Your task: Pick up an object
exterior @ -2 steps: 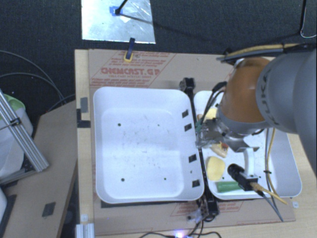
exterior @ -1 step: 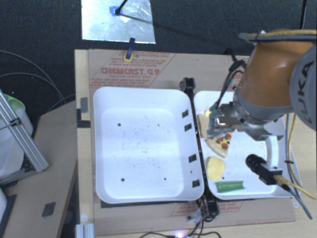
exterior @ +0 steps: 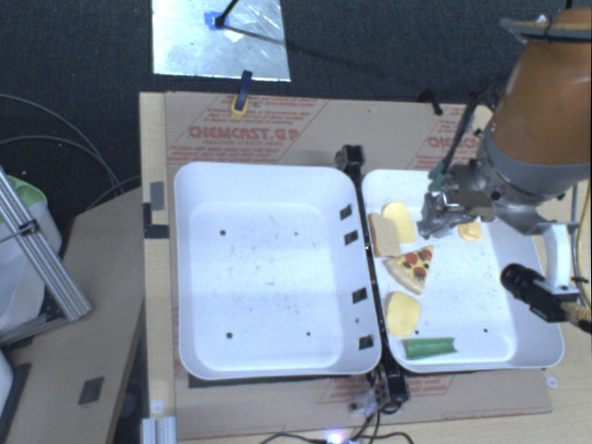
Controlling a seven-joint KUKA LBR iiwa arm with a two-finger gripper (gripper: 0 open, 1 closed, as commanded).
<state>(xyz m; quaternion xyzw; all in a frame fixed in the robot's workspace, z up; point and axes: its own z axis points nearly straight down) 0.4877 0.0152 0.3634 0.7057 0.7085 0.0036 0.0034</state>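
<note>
Camera view is showing several toy food pieces lying in the right bin: a pizza slice near the middle, a tan bread slice beside the divider, a pale yellow piece just behind it, another yellow piece closer to the front, a green strip along the front wall, and a small orange-yellow piece toward the right. The end effector is hanging just above the pizza slice, beside the pale yellow piece, and whether it is released or clenched cannot be told; nothing is showing in its grasp. The grey arm with its orange band is reaching in from the right. The left bin is sitting alongside, both resting on a cardboard sheet on the table.
</note>
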